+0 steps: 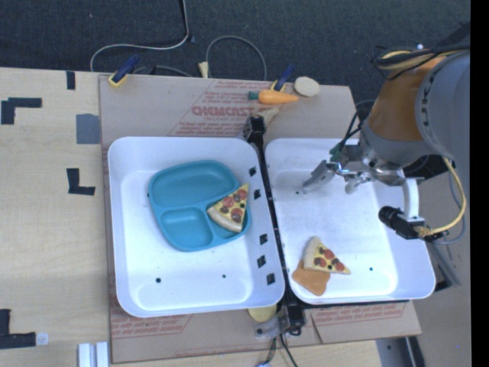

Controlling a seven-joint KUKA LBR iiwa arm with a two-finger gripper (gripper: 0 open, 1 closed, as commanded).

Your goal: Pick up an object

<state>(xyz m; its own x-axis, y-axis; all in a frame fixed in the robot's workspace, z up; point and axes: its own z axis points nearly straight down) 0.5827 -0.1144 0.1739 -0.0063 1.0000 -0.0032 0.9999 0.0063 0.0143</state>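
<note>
The end effector [327, 176] is seen with fingers spread open and nothing between them, above the far part of the right bin [405, 277], whose near part holds a pizza slice [324, 257].

Arm in from three o'clock, wrist tipped low.
My gripper [330, 179] points toward nine o'clock, fingers spread apart with nothing between them; orange band sits up at one o'clock.
</note>
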